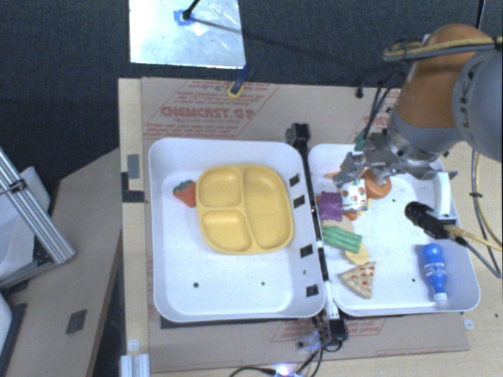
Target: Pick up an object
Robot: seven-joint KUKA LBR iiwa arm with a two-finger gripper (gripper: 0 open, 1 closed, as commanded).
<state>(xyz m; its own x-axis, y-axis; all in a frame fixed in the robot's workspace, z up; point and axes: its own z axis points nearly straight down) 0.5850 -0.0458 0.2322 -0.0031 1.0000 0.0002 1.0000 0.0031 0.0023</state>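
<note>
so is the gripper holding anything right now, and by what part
Cannot tell. The gripper sits directly over a small red and white pack in the right bin, but any hold is unclear.

Light: bright, even, coming from overhead
Glare: shiny silver foil sheet (187, 22) washed pale
Shadows: soft and faint in the shallow white plastic bins (236, 283)
Sharpness: slightly soft, grainy

L bin (236, 285): yellow plate (240, 209) takes the middle, red toy (185, 192) just beside its left edge; front strip & corners open. R bin (397, 250): purple toy (330, 206), green toy (342, 238) & pizza slice (359, 279) crowd left wall, blue bottle (433, 269) near right wall. Bare lane between them. Arm (428, 108) overhangs the back.
</note>
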